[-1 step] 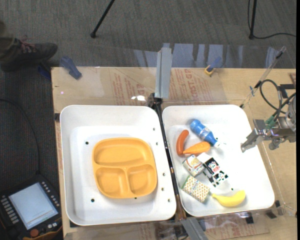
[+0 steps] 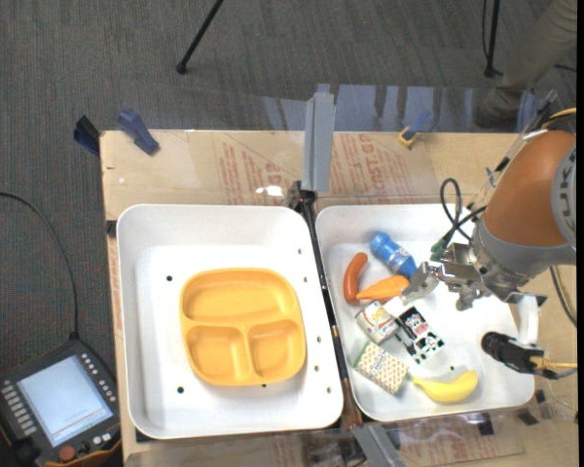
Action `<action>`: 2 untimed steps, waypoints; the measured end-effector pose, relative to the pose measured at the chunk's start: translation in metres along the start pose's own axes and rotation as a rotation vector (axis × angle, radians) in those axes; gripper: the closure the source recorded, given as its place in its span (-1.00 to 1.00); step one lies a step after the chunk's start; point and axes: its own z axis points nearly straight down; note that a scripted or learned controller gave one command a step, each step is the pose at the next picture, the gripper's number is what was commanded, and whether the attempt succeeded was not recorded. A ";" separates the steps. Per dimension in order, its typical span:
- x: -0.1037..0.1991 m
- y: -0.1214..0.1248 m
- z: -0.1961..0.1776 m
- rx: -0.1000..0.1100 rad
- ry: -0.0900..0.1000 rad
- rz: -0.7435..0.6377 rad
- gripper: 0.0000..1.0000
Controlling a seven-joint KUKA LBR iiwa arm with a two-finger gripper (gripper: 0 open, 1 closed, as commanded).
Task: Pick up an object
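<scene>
Status: pick not yet made, as far as can be judged.

Gripper (image 2: 430, 282): low over the right bin (image 2: 526, 382), centre-right of frame; fingers slightly parted above the orange carrot (image 2: 382, 288), nothing visibly between them.

Candidates, right bin: red sausage-shaped toy (image 2: 354, 275), blue bottle (image 2: 392, 254), small carton (image 2: 377, 321), black-and-white box (image 2: 419, 333), patterned box (image 2: 382, 367), banana (image 2: 446, 387), all unlifted.

Left bin (image 2: 146, 232): yellow divided tray (image 2: 241, 336).

Surface (image 2: 204, 163): plywood. Grey carpet; pendant (image 2: 54, 402) lower left.
</scene>
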 end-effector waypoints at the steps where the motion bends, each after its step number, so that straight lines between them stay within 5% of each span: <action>1: 0.020 0.022 0.078 -0.001 0.000 -0.037 -1.00; 2: 0.018 0.021 0.071 0.004 0.001 -0.030 1.00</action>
